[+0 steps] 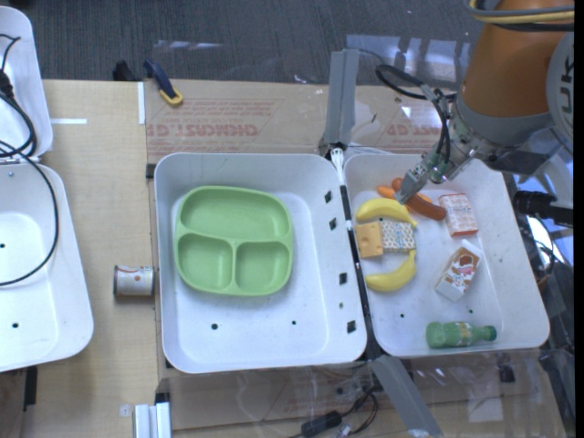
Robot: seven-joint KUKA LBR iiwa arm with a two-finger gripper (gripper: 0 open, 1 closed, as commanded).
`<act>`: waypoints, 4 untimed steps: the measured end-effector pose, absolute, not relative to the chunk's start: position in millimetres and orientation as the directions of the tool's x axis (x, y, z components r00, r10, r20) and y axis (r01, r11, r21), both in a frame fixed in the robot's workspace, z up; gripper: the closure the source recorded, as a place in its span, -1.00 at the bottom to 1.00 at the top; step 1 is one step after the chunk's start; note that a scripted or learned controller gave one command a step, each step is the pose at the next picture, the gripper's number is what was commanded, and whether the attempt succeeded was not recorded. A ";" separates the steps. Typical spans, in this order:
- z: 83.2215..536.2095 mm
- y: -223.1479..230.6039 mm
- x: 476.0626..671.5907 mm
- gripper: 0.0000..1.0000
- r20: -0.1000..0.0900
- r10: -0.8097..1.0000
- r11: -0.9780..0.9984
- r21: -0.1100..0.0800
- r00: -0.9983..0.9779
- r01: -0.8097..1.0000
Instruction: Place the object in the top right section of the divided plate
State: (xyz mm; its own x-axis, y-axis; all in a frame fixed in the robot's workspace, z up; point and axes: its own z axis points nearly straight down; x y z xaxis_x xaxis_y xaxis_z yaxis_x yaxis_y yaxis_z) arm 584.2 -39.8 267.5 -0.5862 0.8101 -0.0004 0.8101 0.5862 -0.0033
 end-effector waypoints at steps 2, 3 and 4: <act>354.2 -43.3 488.5 1.00 -0.003 0.744 0.668 0.001 -0.668 0.744; 269.8 -40.9 478.4 1.00 0.000 0.653 0.758 -0.001 -0.758 0.653; 386.3 -66.1 489.5 1.00 -0.004 0.364 0.931 0.000 -0.931 0.364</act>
State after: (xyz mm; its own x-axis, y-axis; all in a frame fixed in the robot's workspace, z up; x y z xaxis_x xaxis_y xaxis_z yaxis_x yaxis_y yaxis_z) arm 489.5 -66.1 386.3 -0.9312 0.3644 -0.0043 0.3644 0.9312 0.0000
